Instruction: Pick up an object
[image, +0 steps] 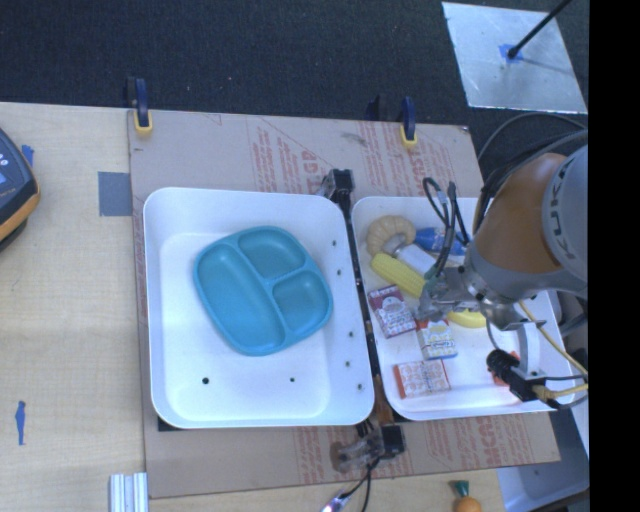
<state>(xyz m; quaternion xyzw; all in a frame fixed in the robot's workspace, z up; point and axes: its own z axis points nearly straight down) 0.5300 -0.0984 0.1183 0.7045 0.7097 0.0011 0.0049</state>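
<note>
Camera view: you've got the gripper (437, 300) low in the right bin (470, 405), over the small packets (392, 311) beside the yellow corn cob (400, 272). Can't tell jaw state. Blue divided plate (262, 289) sits in left bin (180, 390).

**Plastic, cardboard and pale wood**

Both bins look like smooth white plastic with a soft sheen; the left bin (175, 400) is the landmark here. Inside it lies a blue divided plate (262, 288), plastic too, smooth and slightly glossy. Under the bin sits a matt brown cardboard sheet (250, 150) printed in faded red, and beyond that the bench (60, 330) shows pale wood grain with a dull finish. In the bin to its right (470, 402), small printed packets (421, 378) look like paper or card, and a yellow corn cob (398, 272) seems shiny plastic.
</note>
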